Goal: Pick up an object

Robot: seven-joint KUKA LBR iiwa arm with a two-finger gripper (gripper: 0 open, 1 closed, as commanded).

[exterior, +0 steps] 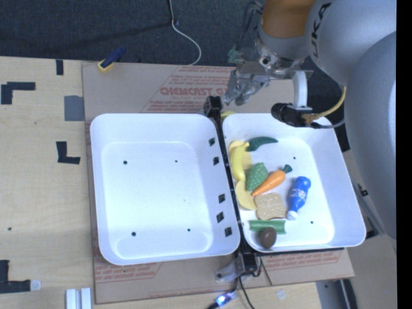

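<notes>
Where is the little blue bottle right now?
The blue bottle lies in the right-hand bin, towards its right side, just right of the carrot and the slice of bread.

Red "CHEMCAST" lettering runs across the cardboard sheet (187, 90).

My bench (38, 172) is pale wood with black tape marks (64, 152) — a cardboard sheet (161, 89) on it, dark carpet (96, 11) beyond.
</notes>
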